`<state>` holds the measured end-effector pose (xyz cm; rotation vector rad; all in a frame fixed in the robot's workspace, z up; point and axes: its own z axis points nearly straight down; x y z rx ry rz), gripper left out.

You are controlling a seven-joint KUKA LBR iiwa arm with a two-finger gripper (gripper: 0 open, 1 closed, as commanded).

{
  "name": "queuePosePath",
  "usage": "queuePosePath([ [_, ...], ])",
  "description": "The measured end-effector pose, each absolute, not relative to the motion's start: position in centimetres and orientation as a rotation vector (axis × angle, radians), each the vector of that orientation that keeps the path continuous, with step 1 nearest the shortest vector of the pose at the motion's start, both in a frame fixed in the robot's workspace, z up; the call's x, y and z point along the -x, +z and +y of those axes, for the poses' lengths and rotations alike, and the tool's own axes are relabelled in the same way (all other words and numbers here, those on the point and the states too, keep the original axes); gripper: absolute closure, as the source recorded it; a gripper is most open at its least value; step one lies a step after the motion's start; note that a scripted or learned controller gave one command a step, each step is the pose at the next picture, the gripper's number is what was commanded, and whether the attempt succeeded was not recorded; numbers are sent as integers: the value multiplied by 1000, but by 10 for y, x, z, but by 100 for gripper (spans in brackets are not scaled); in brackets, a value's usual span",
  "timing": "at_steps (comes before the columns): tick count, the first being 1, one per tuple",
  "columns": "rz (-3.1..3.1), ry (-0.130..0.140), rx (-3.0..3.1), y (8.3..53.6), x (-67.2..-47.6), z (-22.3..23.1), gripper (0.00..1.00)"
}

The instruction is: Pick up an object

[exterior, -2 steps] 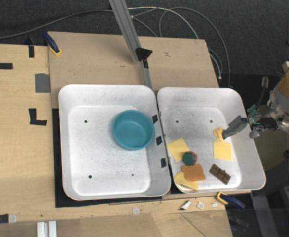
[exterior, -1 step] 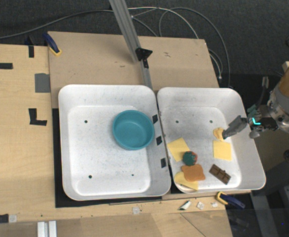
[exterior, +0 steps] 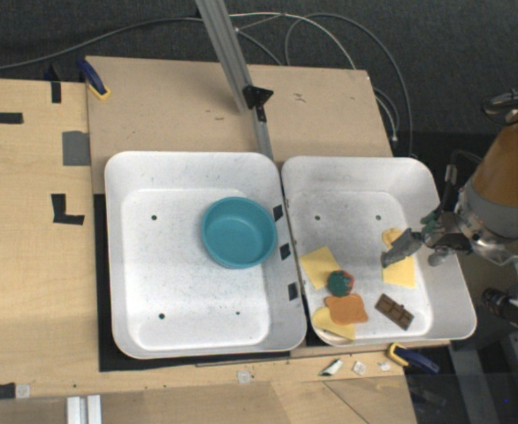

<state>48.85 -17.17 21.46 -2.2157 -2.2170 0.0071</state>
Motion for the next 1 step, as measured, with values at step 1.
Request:
queuePosePath([
  [1, -2218, 6, 2217, 168, -492, -177, 0],
])
